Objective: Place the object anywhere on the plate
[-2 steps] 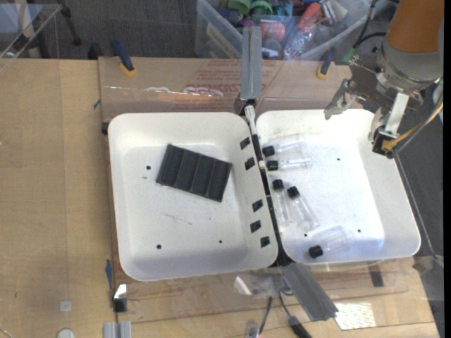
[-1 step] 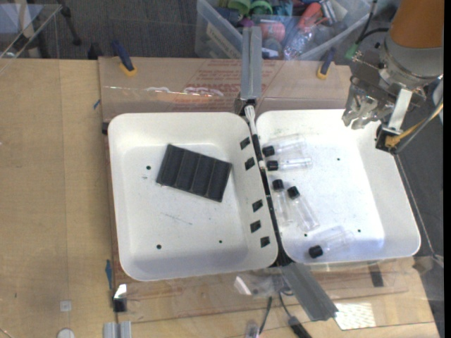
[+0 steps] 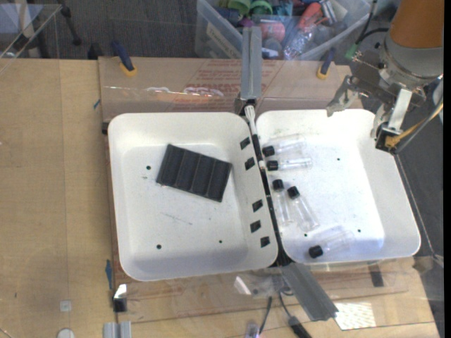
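A black ribbed plate (image 3: 194,172) lies flat in the left bin (image 3: 134,252), a little back of its middle. Several clear vials with black caps lie in the right bin (image 3: 394,224): two near the divider (image 3: 287,163), one further forward (image 3: 299,204), and one by the front edge (image 3: 328,243). My gripper (image 3: 363,118) hangs above the back right corner of the right bin, well clear of the vials. It is open, with nothing between its fingers.
A grey divider rail with black clips (image 3: 255,189) runs between the two bins. A clear tub of coloured items (image 3: 282,9) stands behind the bins. Bare wooden bench (image 3: 49,189) lies to the left.
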